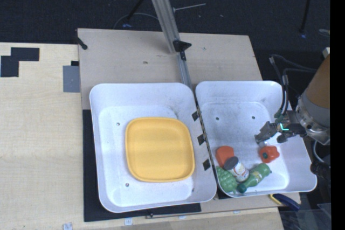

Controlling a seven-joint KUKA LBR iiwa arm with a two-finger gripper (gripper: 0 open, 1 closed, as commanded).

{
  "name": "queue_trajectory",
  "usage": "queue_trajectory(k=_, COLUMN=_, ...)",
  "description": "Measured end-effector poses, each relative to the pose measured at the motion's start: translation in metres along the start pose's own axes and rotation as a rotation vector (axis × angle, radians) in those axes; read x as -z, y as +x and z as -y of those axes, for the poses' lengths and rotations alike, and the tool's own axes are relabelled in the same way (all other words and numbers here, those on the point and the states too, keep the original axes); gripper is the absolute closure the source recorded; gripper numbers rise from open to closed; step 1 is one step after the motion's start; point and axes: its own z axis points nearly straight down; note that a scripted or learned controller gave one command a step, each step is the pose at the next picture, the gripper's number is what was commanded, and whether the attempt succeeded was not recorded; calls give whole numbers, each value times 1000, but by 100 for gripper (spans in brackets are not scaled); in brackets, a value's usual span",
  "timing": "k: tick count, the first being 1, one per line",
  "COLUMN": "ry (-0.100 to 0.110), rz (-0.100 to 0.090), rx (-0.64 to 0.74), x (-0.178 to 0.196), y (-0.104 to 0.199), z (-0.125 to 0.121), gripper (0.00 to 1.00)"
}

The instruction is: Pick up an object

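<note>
We saw the claw (273, 134) spread apart over the right bin (237, 99), just above a red pepper (268, 154), holding nothing

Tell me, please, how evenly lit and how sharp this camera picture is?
In the camera view, the white bins and yellow plate are bright and fairly sharp; the floor beyond the bench is nearly black; the gripper and the small items near the green bottle look soft, with details hard to read.

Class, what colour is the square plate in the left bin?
Yellow: the plate shows plainly in the camera view.
</note>
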Motion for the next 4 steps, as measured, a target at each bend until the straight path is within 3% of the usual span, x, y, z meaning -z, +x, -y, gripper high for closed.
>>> queue_trajectory(k=1, ry=0, rz=0, rx=0, x=0, y=0, z=0, gripper=0)
queue_trajectory(k=3, ry=1, rz=0, rx=0, x=-115, y=11, z=-3, gripper=0)
queue_trajectory(k=4, ry=-11, rz=2, rx=0, x=-126, y=10, z=-7, gripper=0)
